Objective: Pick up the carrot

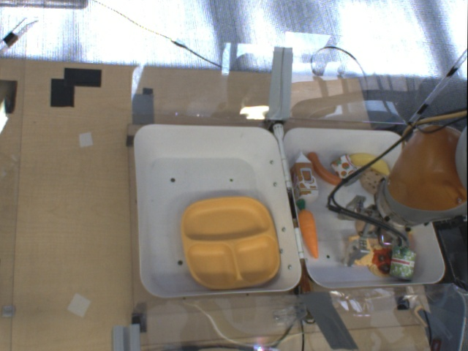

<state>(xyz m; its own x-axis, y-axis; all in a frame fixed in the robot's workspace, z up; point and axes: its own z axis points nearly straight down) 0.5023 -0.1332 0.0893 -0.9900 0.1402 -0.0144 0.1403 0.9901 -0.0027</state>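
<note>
The carrot [308, 233] is orange with a green top and lies lengthwise against the left wall of the right bin [436, 273], near its front. My gripper [363, 234] hangs low over the middle of that bin, a short way right of the carrot and apart from it. The grey wrist and orange band [428, 170] rise above it and hide part of the bin's right side. Nothing shows as held.
A yellow divided plate [230, 240] lies in the left bin [157, 196]. Around the gripper in the right bin are a brown-and-white carton [304, 180], a sausage [322, 168], a banana [368, 164], a green can [402, 263] and small red items [381, 259]. A black cable [349, 183] loops over them.
</note>
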